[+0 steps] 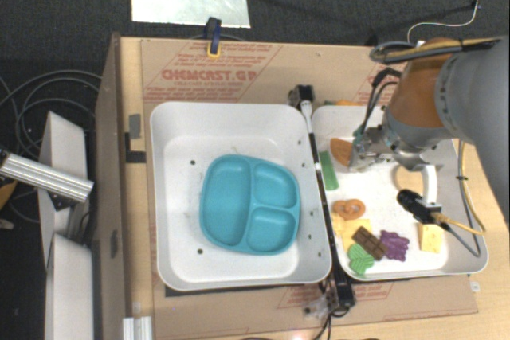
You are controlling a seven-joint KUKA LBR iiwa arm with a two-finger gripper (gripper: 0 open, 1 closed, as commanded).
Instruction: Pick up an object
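The task's candidates lie in the right bin (470, 263). An orange-brown piece (342, 151) sits just left of the pincer (368, 158), close enough that contact cannot be judged. Further left, against the bin's wall, lies a green strip (327, 170). Below the pincer are an orange ring (348, 209), a brown block (369, 242), a green lump (360, 259) and a purple cluster (394, 244); a yellow wedge (431, 238) lies below and to its right. Whether the pincer is released or clenched cannot be told; it hangs low over the bin's upper part. Well to its left, the left bin (171, 171) holds a blue divided plate (249, 204). Both bins rest on the tabletop (207, 76).
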